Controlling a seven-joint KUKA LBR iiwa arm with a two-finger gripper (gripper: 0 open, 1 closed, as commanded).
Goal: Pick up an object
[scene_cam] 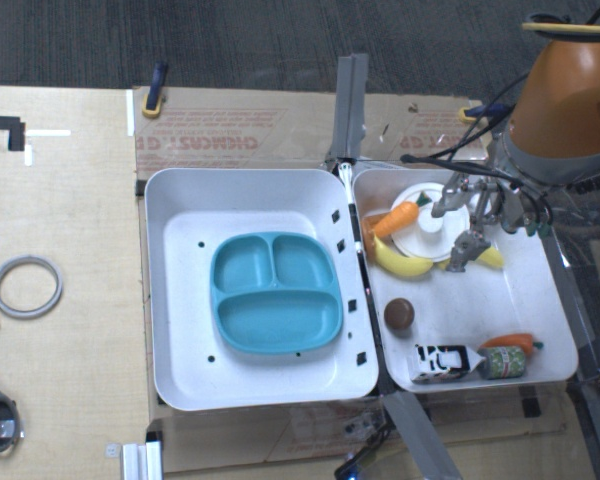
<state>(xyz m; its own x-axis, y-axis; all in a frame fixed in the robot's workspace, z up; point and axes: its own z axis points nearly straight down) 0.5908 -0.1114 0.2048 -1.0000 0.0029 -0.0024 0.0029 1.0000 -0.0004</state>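
My gripper (456, 226) hangs over the back of the right bin (540, 298), open, with one finger at the back and the other nearer the front. It sits just right of a white round dish (427, 236), and I see nothing between the fingers. An orange carrot (394, 218) lies against the dish's left side. A yellow banana (403, 262) curves along the dish's front, and its far end shows past the front finger. A brown ball (399, 314) lies further forward.
At the right bin's front lie a black-and-white toy (442, 362), a green can (502, 362) and a small orange vegetable (510, 343). The left bin (175, 298) holds a teal divided plate (277, 293). A grey tape ring (24, 286) lies on the bench at the left.
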